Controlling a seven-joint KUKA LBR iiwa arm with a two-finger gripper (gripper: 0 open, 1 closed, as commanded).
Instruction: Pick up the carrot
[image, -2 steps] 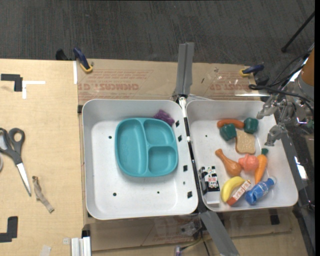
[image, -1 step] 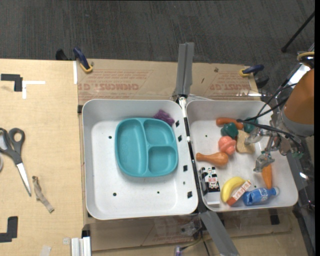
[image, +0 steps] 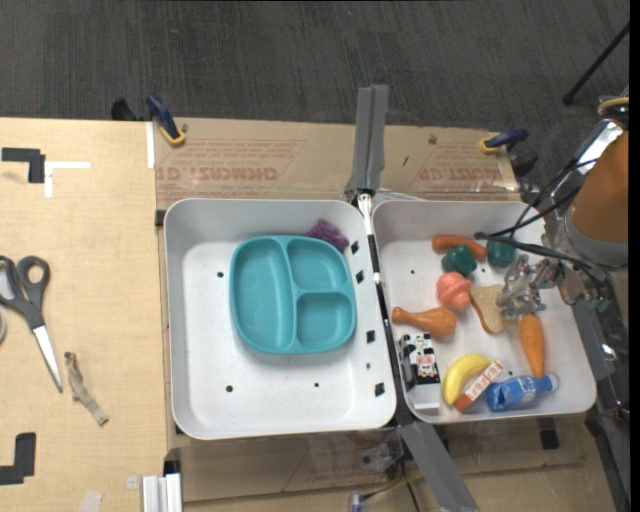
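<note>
The carrot (image: 533, 343) looks light, stiff and smooth, best pinched mid-body; whether the gripper (image: 522, 292) above it is wide or narrow cannot be told.

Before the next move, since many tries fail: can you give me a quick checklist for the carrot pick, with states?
1. Carrot in the right bin: ok.
2. Gripper over the carrot's upper end: ok.
3. Carrot held between the fingers: cannot tell.
4. Carrot free of the bottle below it: ok, a small gap shows.
5. Tan toy left of the carrot, close to the gripper: not ok.
</note>
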